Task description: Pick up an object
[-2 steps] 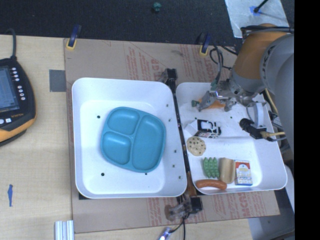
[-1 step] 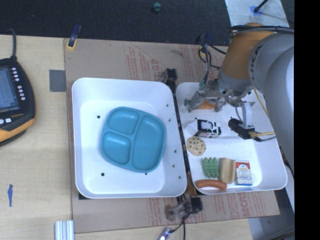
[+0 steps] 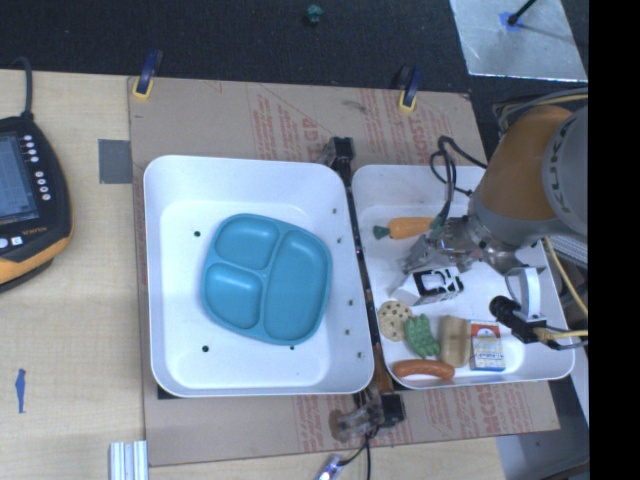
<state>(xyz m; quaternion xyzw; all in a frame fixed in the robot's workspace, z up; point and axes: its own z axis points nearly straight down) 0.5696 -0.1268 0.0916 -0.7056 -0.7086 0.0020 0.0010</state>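
**Robot arm lowers into crowded right bin; grip unclear**

A black and orange teach pendant [image 3: 25, 203] lies at the bench's far left, beside a sheet of brown cardboard [image 3: 250, 118] held at its far edge by two blue clamps [image 3: 147, 71]. On the cardboard sit two shallow white bins, side by side and touching. The left bin [image 3: 165, 268] holds a light blue plate [image 3: 267, 278] with three compartments, resting near its middle at a slight angle.

The right bin [image 3: 375, 193] carries the objects to be picked. Along its left side lies a round speckled cookie [image 3: 395, 320], with a knobbly green toy vegetable [image 3: 421, 335] touching it on the right. A reddish sausage [image 3: 423, 370] lies flat against the near wall below them. Further back, an orange toy carrot [image 3: 410, 228] lies crosswise, its green top pointing toward the left bin. The gripper [image 3: 435, 273] hangs low between the carrot and the cookie, close to both; whether it is released or clenched cannot be told, and nothing is seen in its grasp. To the right of the green vegetable stands a tan block [image 3: 455, 340], and beside that a small red and white box [image 3: 486, 348]. The grey arm [image 3: 520, 183], with its orange band, reaches in from the right edge.
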